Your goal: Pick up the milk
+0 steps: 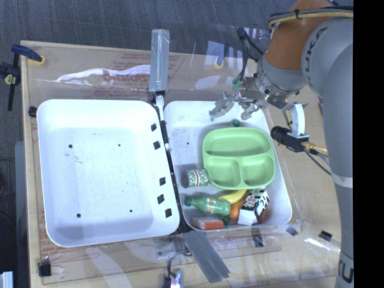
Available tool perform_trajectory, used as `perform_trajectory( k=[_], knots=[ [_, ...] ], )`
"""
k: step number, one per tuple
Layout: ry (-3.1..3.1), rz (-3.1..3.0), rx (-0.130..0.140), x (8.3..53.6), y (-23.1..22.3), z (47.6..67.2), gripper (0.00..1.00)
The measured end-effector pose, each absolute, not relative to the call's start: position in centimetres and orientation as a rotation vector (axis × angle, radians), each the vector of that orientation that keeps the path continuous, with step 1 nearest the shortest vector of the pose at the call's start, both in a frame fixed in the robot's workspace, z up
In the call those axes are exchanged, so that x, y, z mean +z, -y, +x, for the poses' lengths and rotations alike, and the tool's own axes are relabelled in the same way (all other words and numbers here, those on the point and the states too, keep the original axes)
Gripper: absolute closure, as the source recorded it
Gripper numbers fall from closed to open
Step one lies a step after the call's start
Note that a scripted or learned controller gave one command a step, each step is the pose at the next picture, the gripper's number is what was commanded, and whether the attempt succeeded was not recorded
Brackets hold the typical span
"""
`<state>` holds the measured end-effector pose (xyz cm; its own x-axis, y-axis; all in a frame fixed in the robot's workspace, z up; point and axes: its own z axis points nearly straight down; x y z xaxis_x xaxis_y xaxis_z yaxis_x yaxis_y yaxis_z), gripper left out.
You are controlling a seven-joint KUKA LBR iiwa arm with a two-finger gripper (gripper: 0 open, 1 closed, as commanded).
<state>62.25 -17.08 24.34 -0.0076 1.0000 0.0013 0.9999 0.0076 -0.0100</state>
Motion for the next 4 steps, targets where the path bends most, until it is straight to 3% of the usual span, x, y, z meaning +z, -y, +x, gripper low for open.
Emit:
perform_trajectory(
  k=[1, 2, 3, 4],
  knots=[
    [2.347, -2.081, 0.007, 32.8, 18.1, 55.3, 0.00],
    [2.486, -1.916, 0.006, 38.2, 17.0, 49.6, 0.00],
    [2.602, -1.755, 0.005, 44.1, 17.1, 47.9, 0.00],
    [2.603, -1.746, 0.009, 45.0, 17.1, 48.2, 1.00]
  ],
)
